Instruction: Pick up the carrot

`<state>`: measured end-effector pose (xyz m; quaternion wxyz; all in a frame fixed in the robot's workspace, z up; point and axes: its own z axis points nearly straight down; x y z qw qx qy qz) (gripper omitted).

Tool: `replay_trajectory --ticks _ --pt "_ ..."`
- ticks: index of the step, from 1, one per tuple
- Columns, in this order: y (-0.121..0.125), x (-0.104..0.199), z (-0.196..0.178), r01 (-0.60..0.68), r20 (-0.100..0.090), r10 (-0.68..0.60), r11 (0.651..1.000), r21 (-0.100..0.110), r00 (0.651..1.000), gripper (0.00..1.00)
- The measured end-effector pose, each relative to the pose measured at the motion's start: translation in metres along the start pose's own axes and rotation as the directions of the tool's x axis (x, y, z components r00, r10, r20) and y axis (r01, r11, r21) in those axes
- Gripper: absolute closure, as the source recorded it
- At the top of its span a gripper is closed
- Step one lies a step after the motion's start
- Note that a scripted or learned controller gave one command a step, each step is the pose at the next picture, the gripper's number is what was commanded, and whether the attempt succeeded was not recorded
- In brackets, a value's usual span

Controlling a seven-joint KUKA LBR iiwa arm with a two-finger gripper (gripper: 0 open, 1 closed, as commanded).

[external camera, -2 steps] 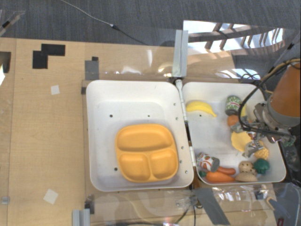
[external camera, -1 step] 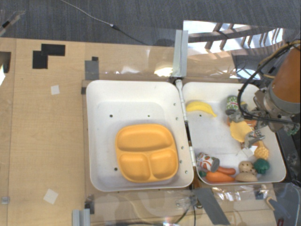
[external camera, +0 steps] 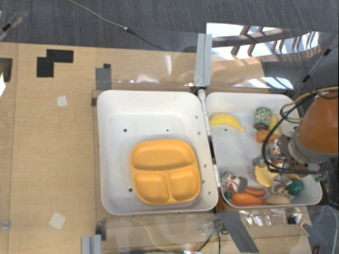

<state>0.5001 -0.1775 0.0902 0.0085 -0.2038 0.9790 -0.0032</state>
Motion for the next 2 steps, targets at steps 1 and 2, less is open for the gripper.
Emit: replay_trajectory --ticks 1,2 --pt "-0.042 -0.025 -0.073 0.258 -0.003 -0.258 0.966 -0.003 0.966 1.00" --pt "0.056 -0.056 -0.126 0.423 0.000 -0.423 0.906 -0.007 0.906 1.00"
